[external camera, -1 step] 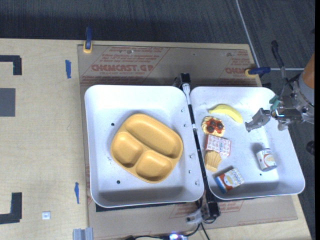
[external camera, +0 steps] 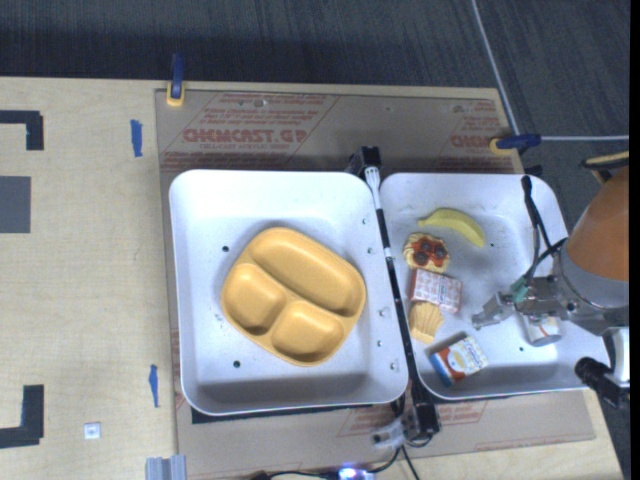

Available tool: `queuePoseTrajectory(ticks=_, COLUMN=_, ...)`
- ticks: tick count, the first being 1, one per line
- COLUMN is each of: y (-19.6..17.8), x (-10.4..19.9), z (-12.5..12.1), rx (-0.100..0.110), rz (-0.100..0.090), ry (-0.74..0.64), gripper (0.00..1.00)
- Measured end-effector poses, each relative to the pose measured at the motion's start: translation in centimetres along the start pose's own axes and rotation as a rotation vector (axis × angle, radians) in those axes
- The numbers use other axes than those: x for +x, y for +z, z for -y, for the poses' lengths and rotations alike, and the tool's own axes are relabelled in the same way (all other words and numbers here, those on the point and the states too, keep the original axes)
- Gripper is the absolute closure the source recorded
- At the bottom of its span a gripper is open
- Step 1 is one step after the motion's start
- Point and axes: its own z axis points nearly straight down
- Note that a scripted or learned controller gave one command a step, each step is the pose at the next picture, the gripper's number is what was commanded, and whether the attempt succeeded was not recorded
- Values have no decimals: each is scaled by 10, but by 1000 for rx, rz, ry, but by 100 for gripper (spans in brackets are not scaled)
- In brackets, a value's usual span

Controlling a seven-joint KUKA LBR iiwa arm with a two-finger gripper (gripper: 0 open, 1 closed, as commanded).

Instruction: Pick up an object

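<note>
Claw (external camera: 497, 311): low inside right bin (external camera: 500, 383), toward its right edge; finger state cannot be told; nothing seen gripped. Likely poised for a pick.
Right bin: banana (external camera: 453, 225) near back edge; small food toys (external camera: 430, 278) along left wall; carton (external camera: 459, 357) at front edge.
Left bin (external camera: 200, 198): yellow divided tray (external camera: 292, 293), centred.

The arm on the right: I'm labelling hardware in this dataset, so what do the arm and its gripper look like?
The arm shows a rounded orange band above a grey wrist section. Below it the gripper is a cluster of pale grey metal parts with a small green detail. A thin black cable loops down over the right bin toward the wrist. No markings are legible.
</note>
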Motion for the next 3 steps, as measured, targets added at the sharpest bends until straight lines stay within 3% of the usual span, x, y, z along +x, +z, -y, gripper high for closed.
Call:
queuePoseTrajectory(ticks=1, y=35, x=62, z=-2, rx=-4, rz=0, ry=-2, gripper=0)
queuePoseTrajectory(ticks=2, y=24, x=60, z=-4, rx=-13, rz=4, ry=0, gripper=100)
queuePoseTrajectory(ticks=3, y=24, x=60, z=-4, rx=-12, rz=4, ry=0, gripper=0)
